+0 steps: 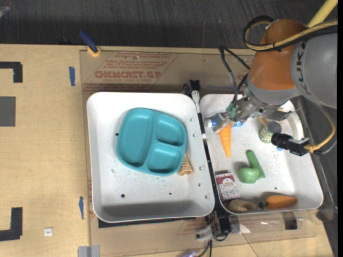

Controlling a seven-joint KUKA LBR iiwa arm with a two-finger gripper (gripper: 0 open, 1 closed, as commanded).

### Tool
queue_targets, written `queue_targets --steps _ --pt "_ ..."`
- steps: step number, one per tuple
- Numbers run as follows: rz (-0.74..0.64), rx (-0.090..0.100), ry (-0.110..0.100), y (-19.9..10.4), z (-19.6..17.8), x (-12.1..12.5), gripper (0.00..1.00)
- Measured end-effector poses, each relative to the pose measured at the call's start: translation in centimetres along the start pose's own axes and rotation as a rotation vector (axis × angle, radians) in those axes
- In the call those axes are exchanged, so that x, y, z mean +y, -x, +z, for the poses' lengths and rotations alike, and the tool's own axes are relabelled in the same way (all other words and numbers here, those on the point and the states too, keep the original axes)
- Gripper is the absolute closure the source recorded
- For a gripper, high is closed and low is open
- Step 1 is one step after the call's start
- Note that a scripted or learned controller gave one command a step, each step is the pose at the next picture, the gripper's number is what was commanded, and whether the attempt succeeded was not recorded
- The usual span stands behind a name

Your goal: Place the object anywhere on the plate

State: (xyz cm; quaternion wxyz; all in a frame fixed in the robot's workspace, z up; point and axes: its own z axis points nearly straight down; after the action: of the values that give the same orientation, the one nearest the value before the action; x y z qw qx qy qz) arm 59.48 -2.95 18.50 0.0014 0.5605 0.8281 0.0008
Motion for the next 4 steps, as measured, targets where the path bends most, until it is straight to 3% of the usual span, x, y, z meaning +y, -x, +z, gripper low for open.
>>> queue_targets --steps 1,2,3,4 --pt "0.079 0.001 0.003 -6.2 -2.2 1.6 1.00" --pt "0.164 0.002 -0.001 -11.9 -1.5 6.0 1.00" --pt "0.357 0.001 0.001 -17.3 -5.8 8.5 1.00" --pt "0.359 0.000 -0.001 -17.2 -5.7 8.5 0.00"
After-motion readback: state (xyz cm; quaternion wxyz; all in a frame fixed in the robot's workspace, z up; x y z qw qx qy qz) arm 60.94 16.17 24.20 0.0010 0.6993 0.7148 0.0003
